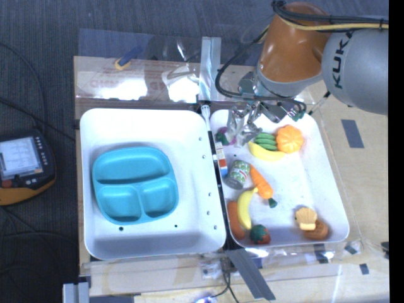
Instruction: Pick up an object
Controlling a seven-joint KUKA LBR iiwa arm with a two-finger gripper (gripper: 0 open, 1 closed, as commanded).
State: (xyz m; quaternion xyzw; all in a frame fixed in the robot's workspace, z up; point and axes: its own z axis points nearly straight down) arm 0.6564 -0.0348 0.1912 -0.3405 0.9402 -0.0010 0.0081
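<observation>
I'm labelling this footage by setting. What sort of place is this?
Most likely a robotics lab bench set up for picking trials. A KUKA arm reaches over two white bins; one holds toy food such as a banana and carrot, the other a blue divided tray.

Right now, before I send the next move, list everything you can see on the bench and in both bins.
Bins: two, white, side by side.
Tray: one, blue, three compartments, left bin.
Pumpkin: one, orange, right bin, far end.
Bananas: two, yellow, right bin.
Carrot: one, orange, right bin middle.
Can: one, greyish, beside carrot.
Handheld screen: one, left of bench.
Arm: one, grey with orange band.
Gripper: one, over right bin's far end.
</observation>
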